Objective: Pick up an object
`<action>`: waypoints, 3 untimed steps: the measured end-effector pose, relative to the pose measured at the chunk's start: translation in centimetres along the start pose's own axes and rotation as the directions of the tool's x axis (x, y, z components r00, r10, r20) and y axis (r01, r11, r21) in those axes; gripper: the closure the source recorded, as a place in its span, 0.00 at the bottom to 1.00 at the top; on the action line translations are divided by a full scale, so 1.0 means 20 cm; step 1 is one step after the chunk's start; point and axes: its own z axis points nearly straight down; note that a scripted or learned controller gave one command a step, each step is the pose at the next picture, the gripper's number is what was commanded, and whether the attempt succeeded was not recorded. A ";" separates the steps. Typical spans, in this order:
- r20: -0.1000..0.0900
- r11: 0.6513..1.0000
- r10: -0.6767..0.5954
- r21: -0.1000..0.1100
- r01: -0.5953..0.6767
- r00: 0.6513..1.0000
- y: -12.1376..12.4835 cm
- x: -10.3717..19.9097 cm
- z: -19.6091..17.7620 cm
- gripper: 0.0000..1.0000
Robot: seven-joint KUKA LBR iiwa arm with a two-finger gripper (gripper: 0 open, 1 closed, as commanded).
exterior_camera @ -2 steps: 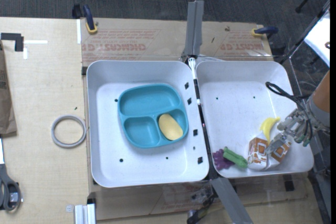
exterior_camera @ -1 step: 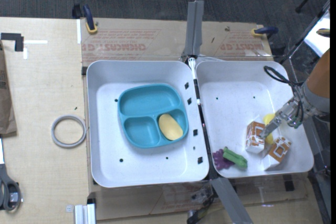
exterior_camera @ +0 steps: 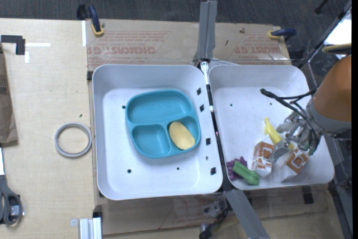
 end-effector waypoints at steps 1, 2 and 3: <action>-0.018 0.983 0.185 0.006 -0.185 0.983 0.11 -0.20 0.01 0.00; -0.008 0.907 0.421 0.008 -0.421 0.907 0.14 -0.17 0.01 0.00; -0.008 0.855 0.519 0.001 -0.519 0.855 0.11 -0.14 0.01 0.00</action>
